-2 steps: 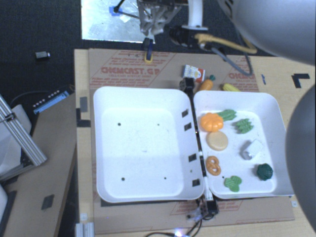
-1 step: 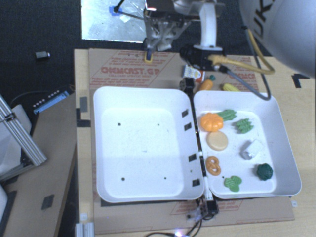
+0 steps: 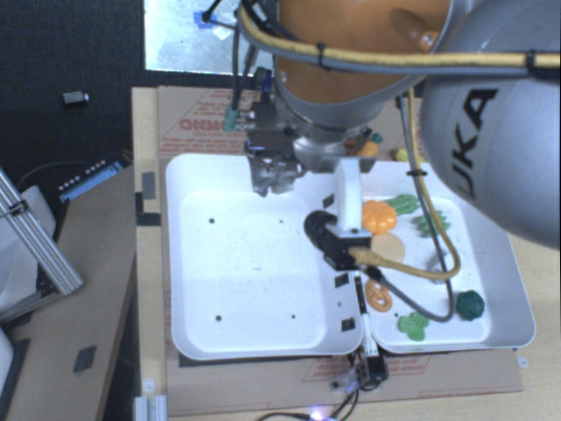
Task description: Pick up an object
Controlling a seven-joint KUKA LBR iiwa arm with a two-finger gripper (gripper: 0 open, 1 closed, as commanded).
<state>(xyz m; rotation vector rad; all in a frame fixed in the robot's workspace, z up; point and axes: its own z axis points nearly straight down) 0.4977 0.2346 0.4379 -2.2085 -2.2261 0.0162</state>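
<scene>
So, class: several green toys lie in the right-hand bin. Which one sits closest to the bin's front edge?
The light green toy by the front rim, beside the pretzel. The dark green ball lies further right and slightly back; the other green pieces lie further back.

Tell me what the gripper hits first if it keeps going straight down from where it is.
Probably the bare floor of the left bin near its back edge: the gripper hangs there with no object visibly beneath it, though depth is hard to judge.
</scene>
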